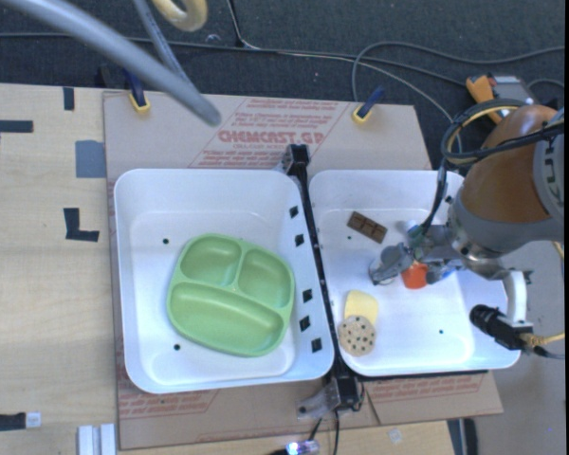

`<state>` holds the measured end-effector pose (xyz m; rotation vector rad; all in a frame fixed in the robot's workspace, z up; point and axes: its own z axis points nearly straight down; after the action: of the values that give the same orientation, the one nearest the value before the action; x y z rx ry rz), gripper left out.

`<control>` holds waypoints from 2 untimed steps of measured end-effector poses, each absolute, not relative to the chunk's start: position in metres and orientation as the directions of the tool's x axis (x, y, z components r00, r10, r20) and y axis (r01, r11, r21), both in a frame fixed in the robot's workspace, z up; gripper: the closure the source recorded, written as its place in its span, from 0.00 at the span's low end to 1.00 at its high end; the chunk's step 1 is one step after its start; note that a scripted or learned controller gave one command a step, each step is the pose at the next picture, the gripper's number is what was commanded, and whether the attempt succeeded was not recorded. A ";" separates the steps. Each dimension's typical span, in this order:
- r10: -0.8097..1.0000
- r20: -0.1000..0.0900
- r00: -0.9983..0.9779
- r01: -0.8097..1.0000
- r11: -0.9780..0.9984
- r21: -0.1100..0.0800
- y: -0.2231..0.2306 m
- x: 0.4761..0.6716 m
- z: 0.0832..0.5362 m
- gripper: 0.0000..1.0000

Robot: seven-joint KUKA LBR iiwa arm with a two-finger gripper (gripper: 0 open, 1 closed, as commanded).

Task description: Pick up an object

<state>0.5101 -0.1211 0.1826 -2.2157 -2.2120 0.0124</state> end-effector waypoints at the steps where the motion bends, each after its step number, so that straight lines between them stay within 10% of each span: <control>1: 1.000 0.000 -0.001 1.000 0.001 -0.002 -0.121 0.513 0.188 0.00; 2: 1.000 0.001 -0.001 1.000 0.001 -0.006 -0.113 0.507 0.140 0.00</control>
<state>0.5075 -0.1129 0.1403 -2.2164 -2.2190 0.0058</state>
